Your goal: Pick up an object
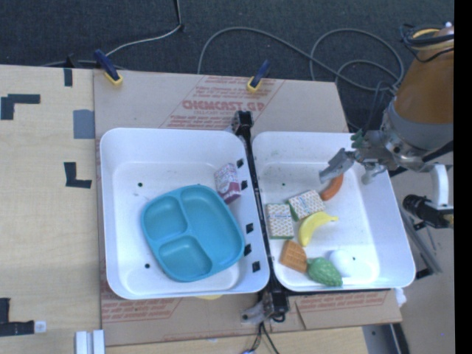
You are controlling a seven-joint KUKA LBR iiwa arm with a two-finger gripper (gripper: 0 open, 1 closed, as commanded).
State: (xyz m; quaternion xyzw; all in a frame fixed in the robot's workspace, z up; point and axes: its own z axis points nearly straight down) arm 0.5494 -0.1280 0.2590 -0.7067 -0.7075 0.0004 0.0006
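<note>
Your claw hovered over the right bin, fingers apart, one touching the smooth orange carrot. Nearer you lay a curved yellow banana; farther left, a glossy blue tray.

End effector hovers above carrot in right bin.

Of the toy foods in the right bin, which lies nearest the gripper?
The orange carrot, right under the gripper near the bin's upper right. The yellow banana and the green piece lie farther toward the front.
</note>
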